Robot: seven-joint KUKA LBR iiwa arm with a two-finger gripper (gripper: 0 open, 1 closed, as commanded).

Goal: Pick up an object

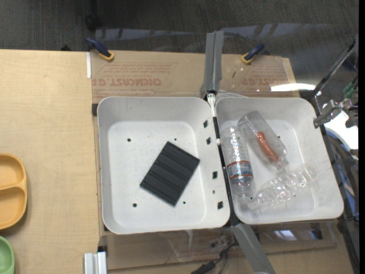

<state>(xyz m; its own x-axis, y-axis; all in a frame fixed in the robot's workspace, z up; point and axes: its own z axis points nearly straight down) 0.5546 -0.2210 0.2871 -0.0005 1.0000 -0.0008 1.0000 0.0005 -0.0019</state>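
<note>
Bench top of pale wood (45,107) filled the left of the camera view, with dark carpet (171,4) beyond its far edge. A sheet of brown cardboard (148,76) printed with red lettering lay under the two bins. It was held at its far edge by two clamps with orange tips, one (101,51) on the left and one (251,53) on the right.

The left bin (102,153) and the right bin (325,198), both shallow and white, sat side by side with their inner rims touching.

In the left bin a flat black ribbed slab (170,173) lay alone near the middle of the floor, turned at a slant to the walls.

The right bin held three clear plastic things close together. A clear bottle with a label band (239,164) lay along the bin's left wall. A second clear bottle (263,138) lay slanted just beside it, with an orange-red piece (266,145) showing through its side. A crumpled clear plastic piece (282,187) lay nearer the front, touching or almost touching the labelled bottle.

At the left edge of the bench sat part of an orange divided plate (10,190), and below it the rim of a green dish (4,256). Blurred metal and cable parts (336,116) stood at the right edge, too unclear to name.
</note>
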